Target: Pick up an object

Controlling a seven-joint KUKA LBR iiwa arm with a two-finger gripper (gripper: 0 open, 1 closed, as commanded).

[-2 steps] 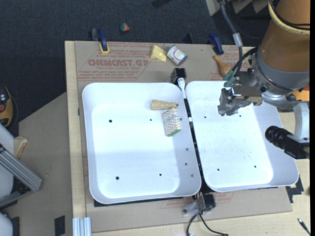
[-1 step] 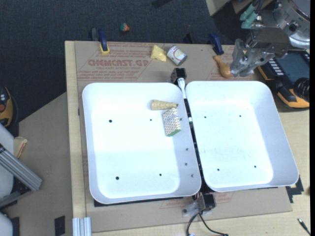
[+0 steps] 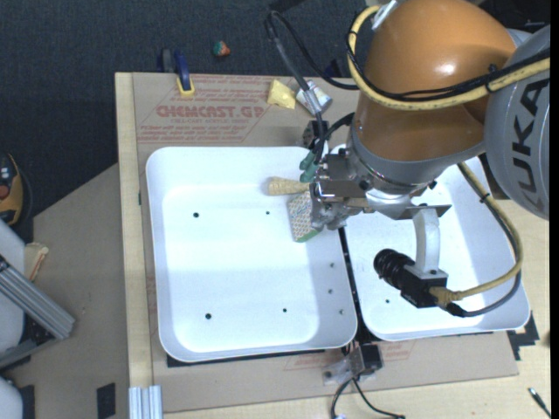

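Observation:
The big orange and grey arm hangs over the seam between the two white bins. Its gripper [image 3: 321, 206] sits low at the right edge of the left bin [image 3: 159, 234], mostly hidden under the wrist. A small patterned, checkered piece [image 3: 301, 220] lies right against the gripper's left side; whether it is held is not visible. A tan stick-like object [image 3: 283, 186] lies just up and left of it. A green bit [image 3: 307, 161] shows near the bin's back rim by the wrist.
The right bin [image 3: 498, 264] is largely covered by the arm, and a black device [image 3: 407, 278] on a bracket hangs over it. A yellow piece [image 3: 281, 94] and a blue clamp [image 3: 183, 73] rest on the board behind the bins.

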